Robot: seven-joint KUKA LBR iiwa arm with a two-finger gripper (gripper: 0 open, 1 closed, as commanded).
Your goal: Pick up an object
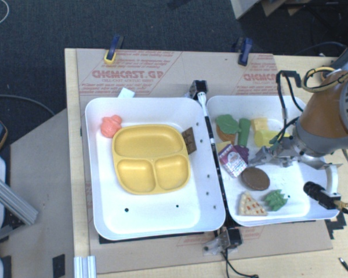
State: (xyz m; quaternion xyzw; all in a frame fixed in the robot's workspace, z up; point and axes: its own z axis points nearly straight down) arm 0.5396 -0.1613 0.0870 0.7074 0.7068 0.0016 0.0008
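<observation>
Over the right bin (pixel 290 216), the hand (pixel 271 155) sits low among the toy food, reaching in from the right; whether it is released or clenched I cannot tell. The nearest candidates lie just toward the left bin (pixel 98 155): a purple packet (pixel 233 160) beside the hand and a brown round cookie (pixel 255 179) slightly nearer the front rim. Judging from this, a short reach leftward would meet the packet first.
</observation>
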